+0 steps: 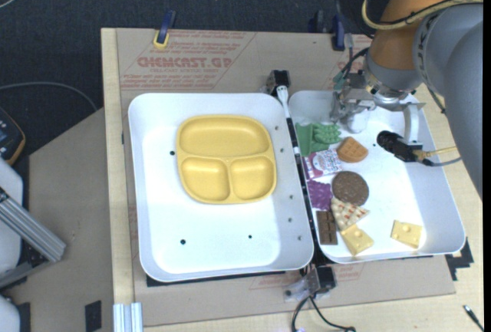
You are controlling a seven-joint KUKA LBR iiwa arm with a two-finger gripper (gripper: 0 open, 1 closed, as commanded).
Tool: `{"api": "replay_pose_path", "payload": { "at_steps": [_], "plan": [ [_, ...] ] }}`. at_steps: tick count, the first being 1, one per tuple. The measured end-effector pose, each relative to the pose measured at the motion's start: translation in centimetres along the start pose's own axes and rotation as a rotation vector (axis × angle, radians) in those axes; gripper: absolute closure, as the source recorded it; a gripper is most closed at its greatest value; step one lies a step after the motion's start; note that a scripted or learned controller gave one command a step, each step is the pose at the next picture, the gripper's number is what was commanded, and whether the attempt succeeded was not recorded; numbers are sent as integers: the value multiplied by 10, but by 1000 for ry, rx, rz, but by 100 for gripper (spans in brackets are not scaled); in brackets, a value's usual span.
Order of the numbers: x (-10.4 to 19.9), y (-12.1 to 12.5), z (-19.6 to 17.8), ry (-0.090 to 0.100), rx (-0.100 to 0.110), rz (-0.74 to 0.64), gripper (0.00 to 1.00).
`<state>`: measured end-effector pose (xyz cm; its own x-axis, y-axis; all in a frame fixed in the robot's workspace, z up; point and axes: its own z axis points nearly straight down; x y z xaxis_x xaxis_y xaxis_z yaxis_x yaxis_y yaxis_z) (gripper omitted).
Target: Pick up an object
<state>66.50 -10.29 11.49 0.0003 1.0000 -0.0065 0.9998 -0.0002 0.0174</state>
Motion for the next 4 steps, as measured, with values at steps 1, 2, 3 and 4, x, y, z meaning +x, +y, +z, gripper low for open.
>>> {"api": "replay_pose_path", "payload": {
  "at_steps": [1,2,3,4],
  "plan": [
    [-6,4,-45,5,11,0,100],
    [-9,-2,-93,5,11,1,100],
    [-9,-1,-112,5,12,-1,100],
    [10,-41,-107,8,22,0,100]
  ]
}}
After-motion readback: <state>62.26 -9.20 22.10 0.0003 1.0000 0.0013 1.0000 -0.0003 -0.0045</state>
